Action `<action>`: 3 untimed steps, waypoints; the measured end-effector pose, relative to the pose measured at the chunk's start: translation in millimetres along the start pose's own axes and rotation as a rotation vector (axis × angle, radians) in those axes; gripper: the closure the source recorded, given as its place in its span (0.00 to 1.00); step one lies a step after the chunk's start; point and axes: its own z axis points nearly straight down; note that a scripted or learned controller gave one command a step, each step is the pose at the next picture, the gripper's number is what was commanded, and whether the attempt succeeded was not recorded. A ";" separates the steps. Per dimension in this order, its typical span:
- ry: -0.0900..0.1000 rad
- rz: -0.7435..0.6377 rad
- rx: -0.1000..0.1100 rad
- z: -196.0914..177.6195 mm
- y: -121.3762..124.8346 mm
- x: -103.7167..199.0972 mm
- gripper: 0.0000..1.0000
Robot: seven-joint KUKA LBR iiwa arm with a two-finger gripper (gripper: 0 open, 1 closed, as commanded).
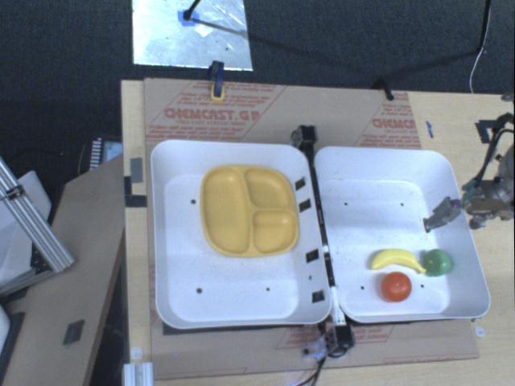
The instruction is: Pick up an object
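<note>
Looking down on the bench (265, 103), I see the left bin (177, 296) with a yellow three-compartment plate (248, 211) lying flat in it. Beside it, the right bin (378, 191) has three small things near its front right corner: a yellow banana (396, 259), a red tomato-like ball (396, 286) just in front of it, and a green ball (438, 261) touching the banana's right tip. My gripper (444, 214) hangs at that bin's right rim, above the green ball; I cannot tell its opening, and nothing shows in it.
</note>
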 end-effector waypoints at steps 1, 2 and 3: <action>-0.003 -0.004 -0.012 -6.2 2.4 0.7 0.00; -0.002 -0.001 -0.009 38.7 -3.7 -2.4 0.00; -0.001 -0.001 -0.009 99.1 1.9 1.9 0.00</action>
